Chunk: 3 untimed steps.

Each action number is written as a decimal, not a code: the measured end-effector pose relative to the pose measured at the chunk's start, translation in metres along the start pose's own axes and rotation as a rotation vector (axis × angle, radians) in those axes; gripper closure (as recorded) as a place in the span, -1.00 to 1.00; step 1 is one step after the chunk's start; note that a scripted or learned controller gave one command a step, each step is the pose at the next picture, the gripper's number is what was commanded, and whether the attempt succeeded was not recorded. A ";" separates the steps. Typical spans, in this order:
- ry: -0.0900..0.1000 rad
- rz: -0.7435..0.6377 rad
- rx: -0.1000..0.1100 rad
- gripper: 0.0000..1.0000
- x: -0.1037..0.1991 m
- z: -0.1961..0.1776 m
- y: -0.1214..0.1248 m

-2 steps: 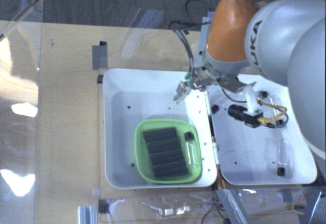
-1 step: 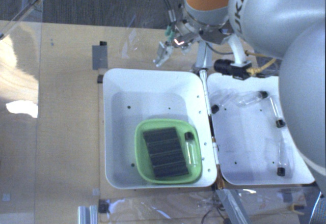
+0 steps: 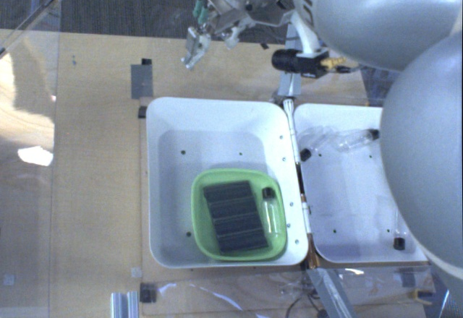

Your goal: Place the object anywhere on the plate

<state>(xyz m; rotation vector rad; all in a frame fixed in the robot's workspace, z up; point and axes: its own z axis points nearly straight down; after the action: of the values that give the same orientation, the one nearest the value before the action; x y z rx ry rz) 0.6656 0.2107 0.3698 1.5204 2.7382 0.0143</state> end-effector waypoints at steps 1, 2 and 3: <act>0.002 0.029 0.008 -1.00 0.005 0.102 0.005; 0.001 0.066 0.005 -1.00 -0.036 0.082 -0.018; 0.003 0.075 0.007 -1.00 0.004 0.127 0.005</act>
<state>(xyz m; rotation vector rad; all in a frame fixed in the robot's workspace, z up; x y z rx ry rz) 0.6690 0.2175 0.2432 1.6246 2.6849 0.0066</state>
